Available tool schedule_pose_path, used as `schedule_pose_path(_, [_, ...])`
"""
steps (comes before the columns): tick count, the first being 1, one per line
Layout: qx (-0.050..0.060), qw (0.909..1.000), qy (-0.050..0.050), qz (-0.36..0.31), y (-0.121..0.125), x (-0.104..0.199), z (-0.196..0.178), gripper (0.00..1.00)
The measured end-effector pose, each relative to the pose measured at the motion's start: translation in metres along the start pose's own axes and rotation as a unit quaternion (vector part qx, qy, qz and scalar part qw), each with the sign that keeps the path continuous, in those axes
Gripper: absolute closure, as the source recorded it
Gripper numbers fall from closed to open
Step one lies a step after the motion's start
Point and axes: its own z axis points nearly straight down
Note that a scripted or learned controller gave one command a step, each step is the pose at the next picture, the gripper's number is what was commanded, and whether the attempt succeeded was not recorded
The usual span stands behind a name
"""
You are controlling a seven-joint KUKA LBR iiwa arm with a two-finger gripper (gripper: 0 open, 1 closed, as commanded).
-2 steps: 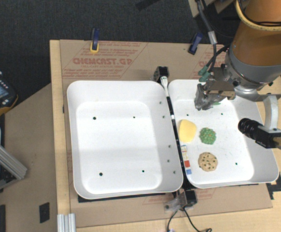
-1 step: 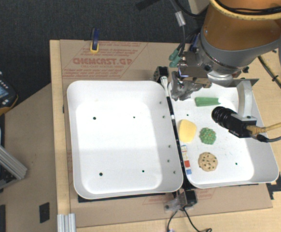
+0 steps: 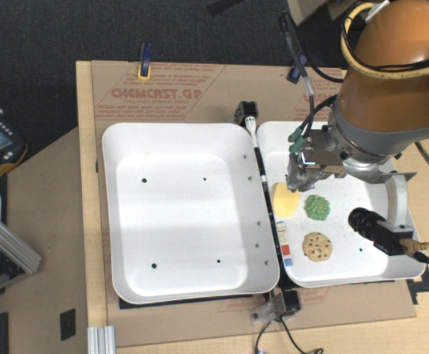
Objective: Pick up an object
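Three small things lie in the right bin (image 3: 347, 268): a pale yellow piece (image 3: 285, 200) near its left wall, a green bumpy piece (image 3: 317, 207) just right of it, and a brown cookie with dark chips (image 3: 317, 247) nearer the front. My gripper (image 3: 297, 181) hangs low over the bin, its tips right at the top edge of the yellow piece. The wrist hides the fingertips, so I cannot make out any thing between them.
The left bin (image 3: 178, 212) sits beside the right one, sharing a dark divider (image 3: 262, 190). Both rest on a cardboard sheet (image 3: 163, 87) with a yellow and blue clamp (image 3: 145, 63) at its back edge. The arm's bulk covers the right bin's far right part.
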Motion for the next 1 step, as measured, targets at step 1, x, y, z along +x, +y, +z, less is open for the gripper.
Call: schedule_pose_path(1, [-0.009,0.9999,0.001,-0.004,0.0052,0.0201,-0.0788,1.00])
